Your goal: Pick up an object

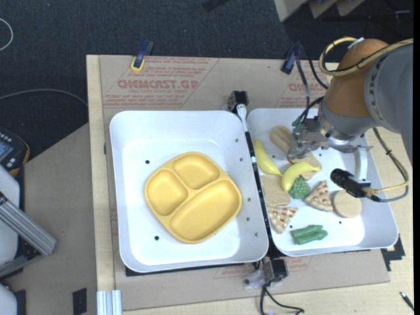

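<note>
The grey arm's pincer (303,143) hangs low in the right white bin (387,231), over a curved yellow plastic banana (298,171) at centre right; its spread can't be told. Reaching step; next, a closing and lift.

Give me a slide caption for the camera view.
Claw lowered into the right bin among toy foods; yellow divided plate lies in the left bin.
</note>
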### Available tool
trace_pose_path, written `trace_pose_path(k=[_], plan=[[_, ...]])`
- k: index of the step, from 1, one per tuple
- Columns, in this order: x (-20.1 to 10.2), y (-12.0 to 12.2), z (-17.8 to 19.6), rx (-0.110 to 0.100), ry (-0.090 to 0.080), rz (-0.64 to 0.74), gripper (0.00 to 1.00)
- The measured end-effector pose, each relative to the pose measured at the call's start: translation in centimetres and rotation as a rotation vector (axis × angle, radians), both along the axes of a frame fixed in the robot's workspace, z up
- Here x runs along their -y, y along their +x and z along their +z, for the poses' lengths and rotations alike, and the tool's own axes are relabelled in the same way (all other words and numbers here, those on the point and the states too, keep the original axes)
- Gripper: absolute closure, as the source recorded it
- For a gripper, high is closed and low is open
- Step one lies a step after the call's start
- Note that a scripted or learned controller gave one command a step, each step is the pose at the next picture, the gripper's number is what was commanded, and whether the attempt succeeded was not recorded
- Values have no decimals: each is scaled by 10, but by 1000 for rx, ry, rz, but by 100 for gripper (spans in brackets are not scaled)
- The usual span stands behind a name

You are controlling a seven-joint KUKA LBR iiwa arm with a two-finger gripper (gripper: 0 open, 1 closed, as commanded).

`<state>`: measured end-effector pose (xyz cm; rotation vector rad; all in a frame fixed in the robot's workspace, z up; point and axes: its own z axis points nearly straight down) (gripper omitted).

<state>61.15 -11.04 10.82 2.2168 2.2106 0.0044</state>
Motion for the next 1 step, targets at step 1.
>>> trace_pose_path(k=[1], plan=[[-46,-43,164,4,6,8,100]])
